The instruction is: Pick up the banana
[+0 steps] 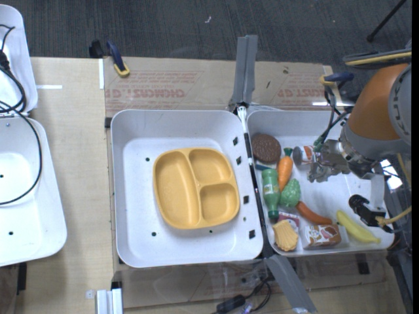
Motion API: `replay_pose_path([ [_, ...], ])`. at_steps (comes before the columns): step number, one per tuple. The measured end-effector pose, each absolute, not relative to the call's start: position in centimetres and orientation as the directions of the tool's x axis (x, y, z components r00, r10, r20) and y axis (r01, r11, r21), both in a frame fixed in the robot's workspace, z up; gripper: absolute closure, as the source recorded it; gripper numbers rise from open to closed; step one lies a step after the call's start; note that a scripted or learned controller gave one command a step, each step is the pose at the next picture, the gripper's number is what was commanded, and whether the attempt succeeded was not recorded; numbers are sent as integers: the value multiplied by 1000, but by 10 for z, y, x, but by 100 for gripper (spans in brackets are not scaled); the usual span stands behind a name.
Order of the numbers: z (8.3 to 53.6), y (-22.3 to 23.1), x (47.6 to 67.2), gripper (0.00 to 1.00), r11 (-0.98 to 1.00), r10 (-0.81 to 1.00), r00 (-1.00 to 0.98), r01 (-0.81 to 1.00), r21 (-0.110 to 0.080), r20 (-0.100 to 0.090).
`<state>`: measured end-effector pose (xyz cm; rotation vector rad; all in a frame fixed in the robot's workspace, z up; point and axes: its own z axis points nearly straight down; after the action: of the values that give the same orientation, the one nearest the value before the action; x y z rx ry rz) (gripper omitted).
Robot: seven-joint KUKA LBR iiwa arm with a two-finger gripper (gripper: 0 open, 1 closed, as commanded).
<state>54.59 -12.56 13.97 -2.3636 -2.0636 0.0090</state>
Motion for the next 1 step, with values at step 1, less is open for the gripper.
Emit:
replay_pose_path([
  [1,140,-125,546,0,-134,991,134,991,-6,-2],
])
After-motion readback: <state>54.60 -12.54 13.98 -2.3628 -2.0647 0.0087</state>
